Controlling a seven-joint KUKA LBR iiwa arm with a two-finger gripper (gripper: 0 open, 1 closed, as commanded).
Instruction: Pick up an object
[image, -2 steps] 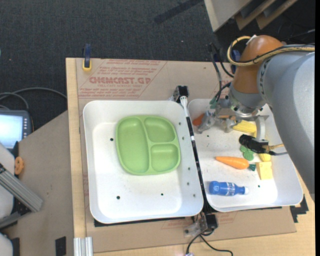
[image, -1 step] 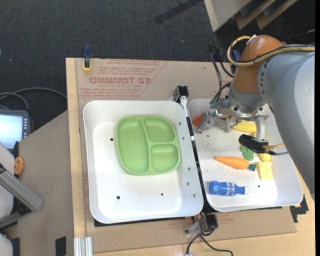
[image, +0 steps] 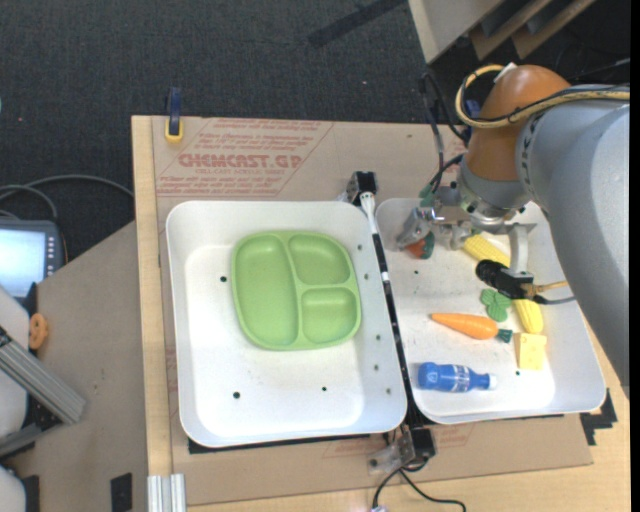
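Note:
My gripper (image: 418, 234) hangs low over the far left corner of the right bin (image: 570, 398). A small red thing (image: 426, 250) lies just under its tip, and whether they touch is unclear. An ear of yellow corn (image: 484, 247) lies just to the gripper's right. Nearer the front lie an orange carrot (image: 465, 324), a green leafy piece (image: 494, 300), a second yellow corn (image: 531, 317), a pale yellow block (image: 531, 351) and a blue bottle (image: 452, 377) on its side.
The left bin (image: 200, 380) holds a green divided plate (image: 297, 288). A black clamp (image: 362, 184) sits at the far end of the wall between the bins. The grey arm (image: 590, 180) covers the right bin's far right part.

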